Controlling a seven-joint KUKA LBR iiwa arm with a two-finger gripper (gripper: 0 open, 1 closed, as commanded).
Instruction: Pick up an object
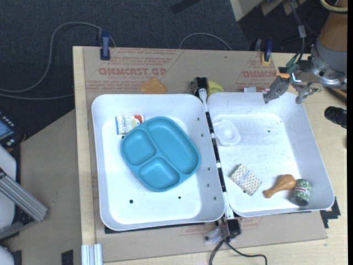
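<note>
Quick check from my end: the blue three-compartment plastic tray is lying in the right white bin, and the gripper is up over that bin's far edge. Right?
Not quite. The blue three-compartment plastic tray lies in the left white bin, not the right one, as the camera view shows. The rest holds: the gripper is over the far edge of the right white bin.

- The one camera sits fixed above the bench (165, 65) and looks down at a slant, the far edge toward 12 o'clock and the near edge toward 6 o'clock.
- It stands far enough off to take in both white bins whole: the left bin (110, 203) toward 9 o'clock, the right bin (309, 148) toward 3 o'clock.
- Dark carpet (44, 10) fills the band from 9 to 12 o'clock beyond the bench.
- The arm (331, 48) enters at about 2 o'clock.
</note>
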